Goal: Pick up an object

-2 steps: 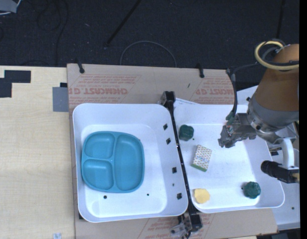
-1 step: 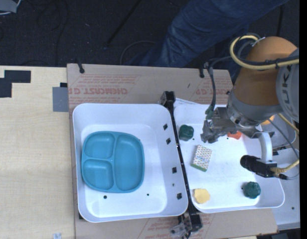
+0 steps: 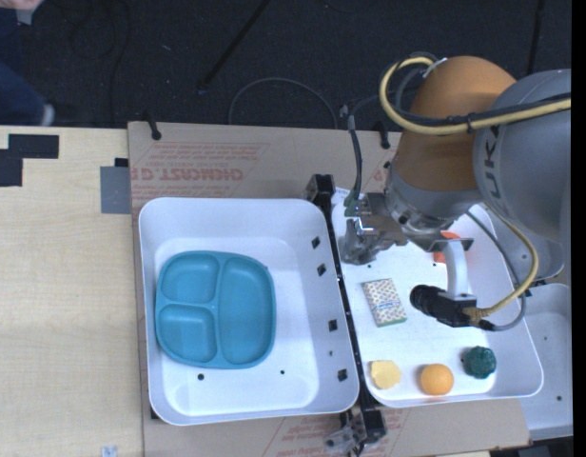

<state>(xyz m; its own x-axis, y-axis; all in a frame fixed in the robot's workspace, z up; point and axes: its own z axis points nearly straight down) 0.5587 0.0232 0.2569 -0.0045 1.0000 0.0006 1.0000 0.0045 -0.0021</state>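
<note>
Camera view: small patterned packet (image 3: 383,302)

**Where everything sits, going off the packet**

The packet (image 3: 383,302) lies in the right bin (image 3: 521,374). Nearer the camera than it: a lump (image 3: 385,374), a ball (image 3: 435,379), and a bumpy thing (image 3: 479,361) furthest right. Way left of the packet, a divided plate (image 3: 215,309) sits in the left bin (image 3: 226,219).

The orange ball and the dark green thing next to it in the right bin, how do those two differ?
The orange ball is smooth and bright, while the dark green object looks rough and bumpy. The orange ball sits nearer the bin's front edge; the dark green object lies slightly farther back and closer to the right corner. Both are small, roundish, similar in size, and rest loose on the floor of the right bin, apart from each other.
</note>
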